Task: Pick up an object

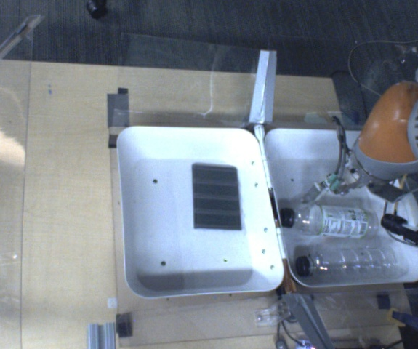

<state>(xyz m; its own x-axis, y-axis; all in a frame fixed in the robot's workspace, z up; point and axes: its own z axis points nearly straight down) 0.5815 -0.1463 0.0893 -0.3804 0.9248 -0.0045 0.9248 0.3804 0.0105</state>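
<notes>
I see the arm (401, 133) over the right bin (296, 147) | gripper (334, 182) low, just above the labelled bottle (328, 221); I cannot tell its state | second clear bottle (350, 262) lies nearer | left bin (143, 195) holds a dark ribbed pad (216, 196)

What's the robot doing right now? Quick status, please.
Gripper low in right bin, just above a clear bottle. Nothing seen held. Second bottle alongside; dark pad in left bin.
</notes>
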